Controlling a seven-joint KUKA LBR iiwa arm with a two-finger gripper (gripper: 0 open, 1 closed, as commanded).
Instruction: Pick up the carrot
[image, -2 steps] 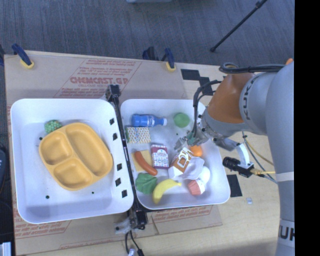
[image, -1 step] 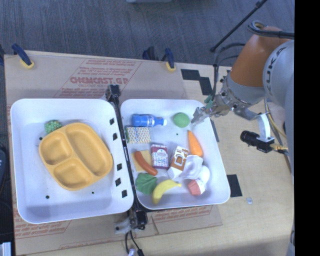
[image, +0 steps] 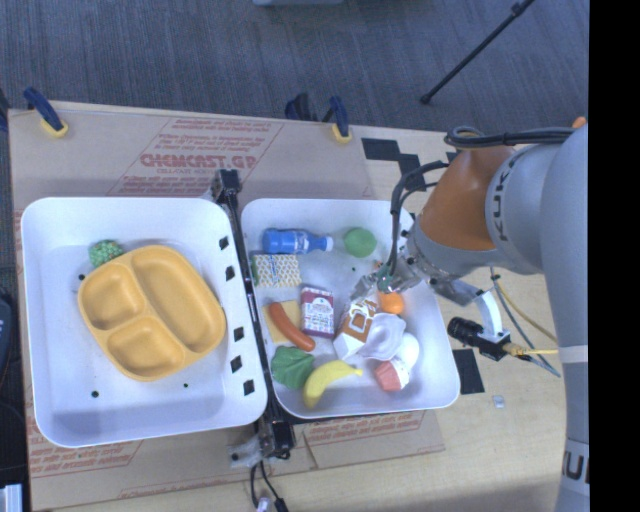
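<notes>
The carrot (image: 290, 326) lies untouched in the right bin (image: 445, 375), left of the red carton (image: 318, 311) — not yet picked. The gripper (image: 385, 278) hangs well to its right, over the orange (image: 392, 302); everything remains — reach, grasp, lift.

arm (image: 520, 210) cut off at right edge, hand (image: 385, 275) largely hidden beneath wrist

The carrot (image: 290, 325) lies hemmed between the bin wall (image: 252, 330), a red carton (image: 318, 311), and green leaf (image: 292, 367); open white floor (image: 325, 268) lies above the carton, beside the waffle (image: 277, 270).
</notes>
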